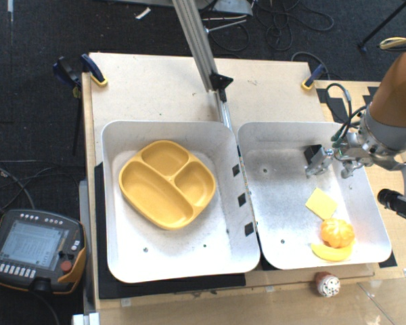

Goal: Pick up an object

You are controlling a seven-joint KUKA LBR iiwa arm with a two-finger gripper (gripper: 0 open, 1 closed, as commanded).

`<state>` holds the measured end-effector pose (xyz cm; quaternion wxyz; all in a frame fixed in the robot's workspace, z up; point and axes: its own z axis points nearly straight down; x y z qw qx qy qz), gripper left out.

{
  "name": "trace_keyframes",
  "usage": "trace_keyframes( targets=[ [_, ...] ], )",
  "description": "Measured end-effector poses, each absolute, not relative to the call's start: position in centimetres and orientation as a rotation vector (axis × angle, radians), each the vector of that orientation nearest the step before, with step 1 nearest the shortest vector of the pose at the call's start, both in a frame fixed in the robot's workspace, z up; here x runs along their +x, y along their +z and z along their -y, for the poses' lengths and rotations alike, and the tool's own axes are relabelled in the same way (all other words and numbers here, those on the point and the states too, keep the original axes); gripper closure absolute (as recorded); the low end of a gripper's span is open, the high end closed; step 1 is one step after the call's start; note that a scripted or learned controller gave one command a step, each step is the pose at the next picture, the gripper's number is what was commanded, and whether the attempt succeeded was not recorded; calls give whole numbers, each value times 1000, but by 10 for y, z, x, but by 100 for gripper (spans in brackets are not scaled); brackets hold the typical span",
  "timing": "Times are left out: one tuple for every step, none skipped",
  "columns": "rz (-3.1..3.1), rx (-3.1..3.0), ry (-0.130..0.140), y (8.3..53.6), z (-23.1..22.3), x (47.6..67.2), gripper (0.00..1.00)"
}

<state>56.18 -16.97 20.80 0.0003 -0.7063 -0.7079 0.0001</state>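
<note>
In the right bin (284, 188) lie a pale yellow flat block (321, 203), an orange fruit (337, 233) and a yellow banana-like piece (331, 252) under the orange, all toward the bin's front right. My gripper (331, 162) hangs over the right bin's back right part, above and behind the yellow block. Its two grey fingers stand apart with nothing between them.
A yellow divided plate (166, 183) sits in the left bin (132, 249). A slanted metal pole (197, 39) runs down to the divider between the bins. A small speckled ball (328, 285) rests on the bench by the right bin's front edge. A teach pendant (30, 249) lies at far left.
</note>
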Motion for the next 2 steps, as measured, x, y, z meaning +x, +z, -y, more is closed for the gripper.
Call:
trace_keyframes(
  targets=[
    [2223, -2219, 0, 208, 170, 562, 0],
    [2218, -2219, 5, 149, 177, 565, 0]
  ],
)
